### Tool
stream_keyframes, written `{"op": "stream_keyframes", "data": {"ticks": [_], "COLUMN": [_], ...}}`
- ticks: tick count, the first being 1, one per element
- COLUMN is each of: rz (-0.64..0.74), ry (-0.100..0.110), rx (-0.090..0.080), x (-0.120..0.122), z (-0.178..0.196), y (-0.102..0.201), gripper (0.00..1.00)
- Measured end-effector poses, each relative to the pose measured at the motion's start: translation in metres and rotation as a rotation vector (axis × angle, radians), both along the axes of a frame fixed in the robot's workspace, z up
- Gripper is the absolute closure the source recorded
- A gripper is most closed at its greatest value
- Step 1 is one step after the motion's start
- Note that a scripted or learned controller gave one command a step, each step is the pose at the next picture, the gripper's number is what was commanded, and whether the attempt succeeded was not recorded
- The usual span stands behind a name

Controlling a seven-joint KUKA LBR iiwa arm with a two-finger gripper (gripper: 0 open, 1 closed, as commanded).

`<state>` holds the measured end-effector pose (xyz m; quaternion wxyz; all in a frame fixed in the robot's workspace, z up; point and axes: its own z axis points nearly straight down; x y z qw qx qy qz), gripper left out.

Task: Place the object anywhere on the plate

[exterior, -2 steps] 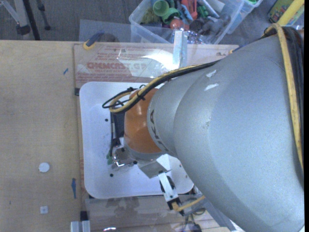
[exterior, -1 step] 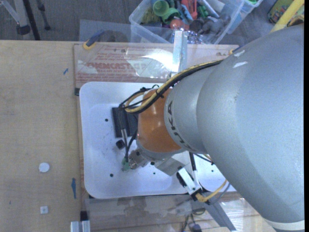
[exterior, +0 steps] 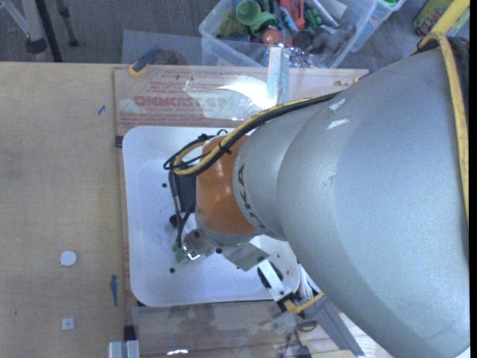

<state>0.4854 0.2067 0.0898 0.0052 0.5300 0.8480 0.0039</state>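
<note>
Grey arm (exterior: pixel 358 200) over white bin (exterior: pixel 145 200), wooden bench (exterior: pixel 52 162)

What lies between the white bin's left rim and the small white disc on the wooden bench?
In the camera view, only bare wood lies between the white bin and the small white disc; a blue mark sits lower, near the bin's corner.

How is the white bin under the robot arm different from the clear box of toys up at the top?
The white bin is shallow and solid white; the clear box is deeper and see-through. The white bin sits on the bench under the grey arm, which hides much of it; the clear box sits beyond the bench, apart from the arm. The clear box is piled with colourful toys; the bin's visible floor carries just small dark specks. Both are open-topped containers.
</note>
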Motion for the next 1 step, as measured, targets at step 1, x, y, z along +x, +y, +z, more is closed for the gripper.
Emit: {"op": "stream_keyframes", "data": {"ticks": [1], "rz": [0.116], "ry": [0.015], "rx": [-0.002], "x": [-0.0066], "z": [0.006], "y": [-0.0083], "gripper": [1.0]}}
